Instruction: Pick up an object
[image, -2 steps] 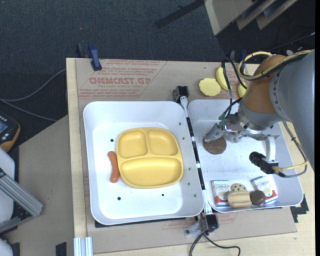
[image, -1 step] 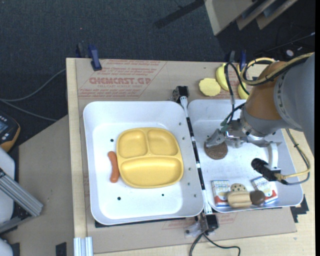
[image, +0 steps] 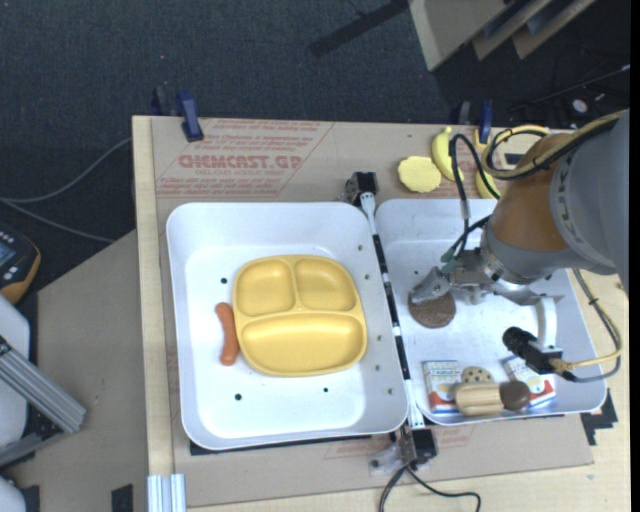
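Note:
My gripper (image: 437, 289) is low in the right bin (image: 415, 225), near its left side. Directly under and just in front of it lies a round brown disc (image: 432, 313) on the bin floor. The gripper's tip overlaps the disc's upper edge, and whether it touches the disc is unclear. The grey arm with its orange band (image: 530, 215) comes in from the right and hides the back right part of the bin.
The right bin's front holds a small printed box (image: 440, 377), a speckled cookie (image: 475, 376), a tan roll (image: 478, 399) and a dark brown piece (image: 515, 396). In the left bin are a yellow divided plate (image: 297, 314) and an orange sausage (image: 228, 332). Yellow toy fruit (image: 420, 173) lies behind the bins.

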